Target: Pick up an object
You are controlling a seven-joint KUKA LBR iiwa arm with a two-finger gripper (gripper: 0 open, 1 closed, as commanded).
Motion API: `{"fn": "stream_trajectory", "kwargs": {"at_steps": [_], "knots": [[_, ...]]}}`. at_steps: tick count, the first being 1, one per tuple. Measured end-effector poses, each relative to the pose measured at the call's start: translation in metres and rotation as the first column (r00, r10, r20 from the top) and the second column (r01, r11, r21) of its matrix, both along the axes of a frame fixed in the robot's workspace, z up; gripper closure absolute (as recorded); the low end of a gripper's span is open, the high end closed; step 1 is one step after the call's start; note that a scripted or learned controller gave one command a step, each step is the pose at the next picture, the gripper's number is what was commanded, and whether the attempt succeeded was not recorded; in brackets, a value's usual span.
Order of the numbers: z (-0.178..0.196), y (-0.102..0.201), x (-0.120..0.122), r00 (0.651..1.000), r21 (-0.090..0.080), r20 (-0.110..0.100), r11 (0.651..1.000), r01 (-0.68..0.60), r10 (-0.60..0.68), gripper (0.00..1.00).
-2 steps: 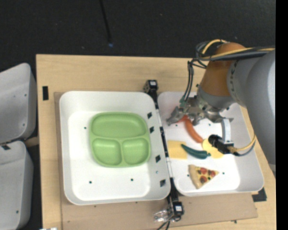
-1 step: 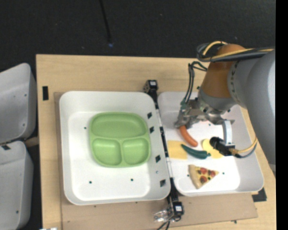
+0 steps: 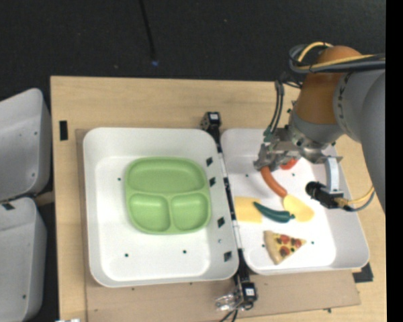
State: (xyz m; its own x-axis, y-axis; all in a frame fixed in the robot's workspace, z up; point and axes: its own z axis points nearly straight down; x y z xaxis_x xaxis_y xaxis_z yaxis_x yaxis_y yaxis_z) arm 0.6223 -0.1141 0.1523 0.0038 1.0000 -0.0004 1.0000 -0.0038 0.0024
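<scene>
Reaching in from the right, my grey arm with its orange band (image 3: 320,92) hangs over the right bin (image 3: 346,243). My end effector (image 3: 274,158) is low in the back part of that bin, right at the top end of a long orange toy (image 3: 275,182) that looks like a hot dog or a carrot. I cannot tell if it is open or shut, and I cannot tell if it has hold of anything.

The orange toy lies slanted on the white floor of the bin. Just below it are a yellow piece (image 3: 244,209), another yellow piece (image 3: 299,208) and a dark green pepper (image 3: 274,212) that lies across them. Near the front of the bin sits a toy pizza slice (image 3: 283,245), apart from the rest.

The left bin (image 3: 101,247) holds a light green plate (image 3: 166,194) with three parts, sitting in the middle. Both bins sit side by side on the wooden surface (image 3: 148,102).
</scene>
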Motion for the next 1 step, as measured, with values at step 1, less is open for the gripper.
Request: {"fn": "stream_trajectory", "kwargs": {"at_steps": [1], "knots": [[0.0628, 0.0004, 0.0043, 1.000, -0.001, 0.003, 1.000, -0.006, 0.006, 1.00]]}}
